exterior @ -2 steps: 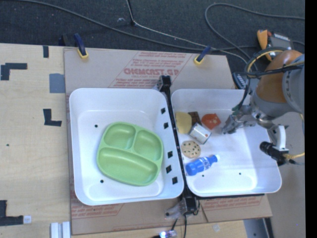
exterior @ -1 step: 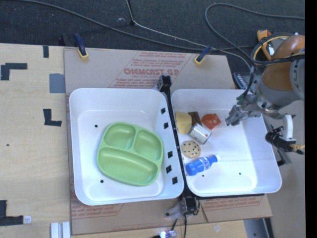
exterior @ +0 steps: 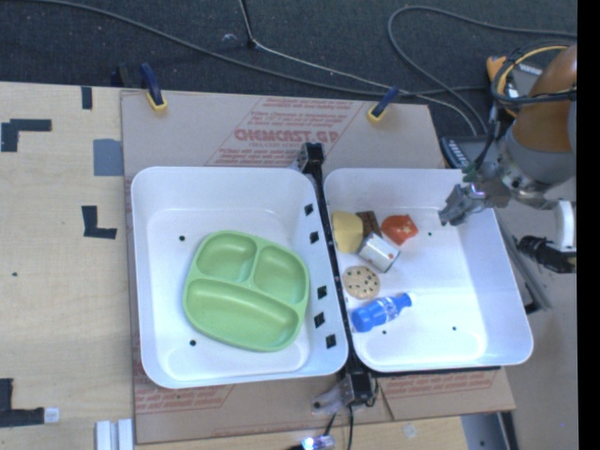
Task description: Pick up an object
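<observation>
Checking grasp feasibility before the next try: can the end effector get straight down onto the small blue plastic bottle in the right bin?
Probably yes. The small blue plastic bottle lies on its side on open bin floor, apart from the round speckled cookie above it. The end effector sits at the bin's upper right with nothing between.

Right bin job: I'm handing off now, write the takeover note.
Gripper: above the right bin's upper right part, nothing visibly between its fingers.
Things: yellow piece, brown piece, red piece, small can, round cookie and blue bottle lie along the right bin's left side. Green divided plate sits in the left bin.
Done: nothing picked.
Left: choose one object, descend, grasp, lift.
</observation>
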